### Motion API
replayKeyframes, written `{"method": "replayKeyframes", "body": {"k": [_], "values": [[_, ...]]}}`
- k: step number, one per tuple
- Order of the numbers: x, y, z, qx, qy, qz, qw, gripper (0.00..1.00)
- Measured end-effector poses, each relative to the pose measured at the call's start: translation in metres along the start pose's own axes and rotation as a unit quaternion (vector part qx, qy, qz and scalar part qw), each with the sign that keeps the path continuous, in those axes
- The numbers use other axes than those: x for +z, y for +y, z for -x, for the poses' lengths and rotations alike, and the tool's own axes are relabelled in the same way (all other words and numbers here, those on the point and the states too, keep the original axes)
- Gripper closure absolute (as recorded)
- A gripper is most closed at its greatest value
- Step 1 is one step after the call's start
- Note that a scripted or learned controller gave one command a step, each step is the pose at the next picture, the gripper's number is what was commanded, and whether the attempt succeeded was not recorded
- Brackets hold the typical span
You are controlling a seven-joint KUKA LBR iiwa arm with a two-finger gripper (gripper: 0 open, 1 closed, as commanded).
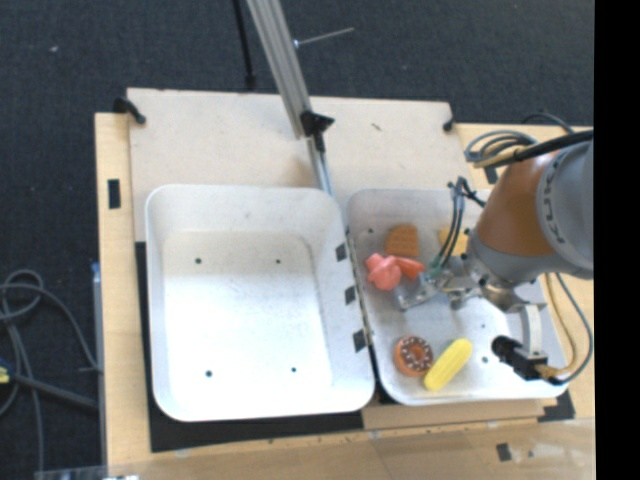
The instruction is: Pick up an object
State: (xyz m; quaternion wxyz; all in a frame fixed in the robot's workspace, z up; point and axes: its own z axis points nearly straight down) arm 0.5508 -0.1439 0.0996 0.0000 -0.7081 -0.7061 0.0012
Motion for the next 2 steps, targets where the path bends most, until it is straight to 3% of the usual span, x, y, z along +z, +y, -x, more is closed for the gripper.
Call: {"method": "replayKeyframes", "body": {"k": [1,2], "values": [[-0.013,0.001,0.001,0.004,0.000,0.003,1.0000,1.00],[-0.062,0.011,0.007,-0.002,0.000,0.004,1.0000,1.00]]}}
